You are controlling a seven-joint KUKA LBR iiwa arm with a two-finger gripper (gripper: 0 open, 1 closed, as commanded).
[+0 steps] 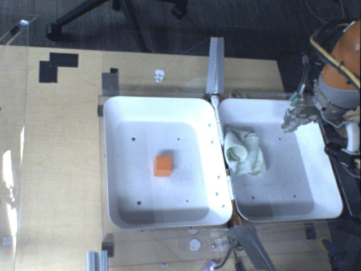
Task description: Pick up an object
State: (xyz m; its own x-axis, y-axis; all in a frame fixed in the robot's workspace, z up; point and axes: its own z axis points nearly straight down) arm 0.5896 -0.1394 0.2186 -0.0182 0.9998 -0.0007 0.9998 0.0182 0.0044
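Orange cube (163, 166): located on the floor of the left bin (121, 114), slightly toward 7 o'clock from that bin's centre, resting flat and clear of all four walls. No other loose item is near it.

Pale cloth (244, 152): crumpled in the right bin (316, 199), against the wall at 9 o'clock, just beside the ridge where the two bins meet. It appears white with a faint green tint; the exact fold pattern cannot be resolved.

Gripper (291, 121): positioned over the right bin near its corner at 1 o'clock, well apart from the cloth and farther still from the cube. The metallic finger assembly points toward 8 o'clock. The view is too coarse here to judge how far the fingers are spread, so their state cannot be told. Nothing is visible between them, and no object is lifted off either bin floor.

Arm (338, 81): enters from 3 o'clock; the orange band sits above the grey wrist at the frame's edge.

Bench (56, 151): light wood surface under both bins. A grey metal post (215, 66) stands at 12 o'clock above the seam between the bins. Black chair base (115, 4) lies on the dark floor at 11 o'clock.
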